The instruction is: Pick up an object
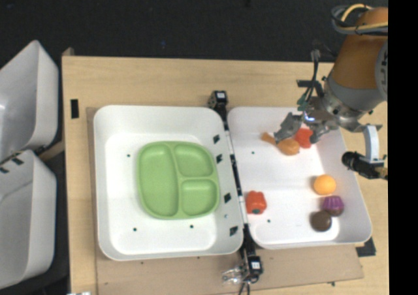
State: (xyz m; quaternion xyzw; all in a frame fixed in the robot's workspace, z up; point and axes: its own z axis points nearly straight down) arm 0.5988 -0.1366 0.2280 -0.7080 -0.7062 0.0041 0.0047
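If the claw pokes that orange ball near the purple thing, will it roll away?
Probably yes. The orange ball looks round and smooth, so a sideways poke would likely send it rolling across the flat white bin floor. The bin's raised rim should stop it. It sits close to the purple toy, so it might bump that.

Smooth white plastic bins (117, 235) sit on a matt wooden bench (163, 72).

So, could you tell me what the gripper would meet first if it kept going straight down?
Probably the red object and the orange-brown piece directly beneath the gripper, though depth is hard to judge.
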